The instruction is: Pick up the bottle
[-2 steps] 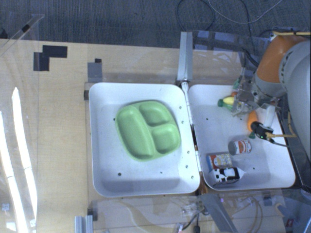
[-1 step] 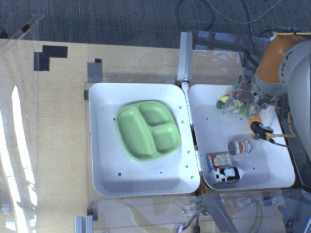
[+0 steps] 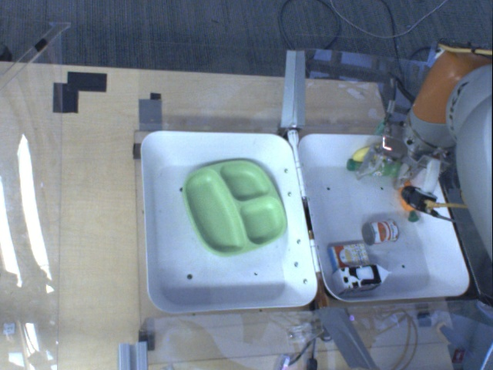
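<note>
Jaws: at the far right of the right bin, under the wrist; whether they are open or closed cannot be told, blurred by glare and clutter.

Table (image 3: pixel 92 206): pale wood, carrying two white bins side by side.

Left bin (image 3: pixel 162 284): holds one green divided tray (image 3: pixel 235 205), lying flat near its middle.

Right bin (image 3: pixel 331 199): holds the items below.

Box (image 3: pixel 348 253): near left corner, flat, with a small black-and-white item (image 3: pixel 360 277) just beside it on the near side.

Bottle (image 3: pixel 371 163): far part of the right bin, apparently clear plastic with a yellow-green end (image 3: pixel 359 159) pointing left; lying on its side, just beside the jaws, contact not discernible. Judged light, thin-walled and slippery, likely to roll or dent under a hard squeeze. Best taken across the middle of the body, jaws set square to its long axis.

Can (image 3: pixel 381 231): small, on its side, mid-bin, well apart from the bottle.

Orange item (image 3: pixel 412 198): right edge, near the arm (image 3: pixel 443 99); kind uncertain.
</note>
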